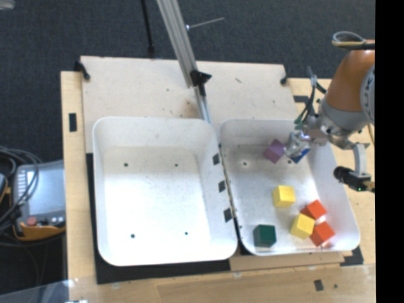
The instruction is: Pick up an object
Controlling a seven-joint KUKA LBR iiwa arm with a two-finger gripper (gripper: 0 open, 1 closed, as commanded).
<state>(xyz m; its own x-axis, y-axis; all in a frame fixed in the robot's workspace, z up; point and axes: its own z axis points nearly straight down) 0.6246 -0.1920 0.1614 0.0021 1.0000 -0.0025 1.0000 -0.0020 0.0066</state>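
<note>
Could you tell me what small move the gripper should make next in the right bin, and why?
Probably a short shift toward the purple block before descending. The gripper sits right beside that block in the right bin, apparently off to one side rather than over it, so centring first seems wiser. I cannot tell whether they touch.

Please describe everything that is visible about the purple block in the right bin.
The small purple cube-shaped block looks solid and matte, perhaps wood or foam. It is turned at an angle to the bin's walls and sits in the far part of the right shallow white bin, apart from the yellow, orange and green blocks nearer the front. The grey arm's two-finger gripper is right beside it, on its right side. Whether they touch cannot be told.
</note>
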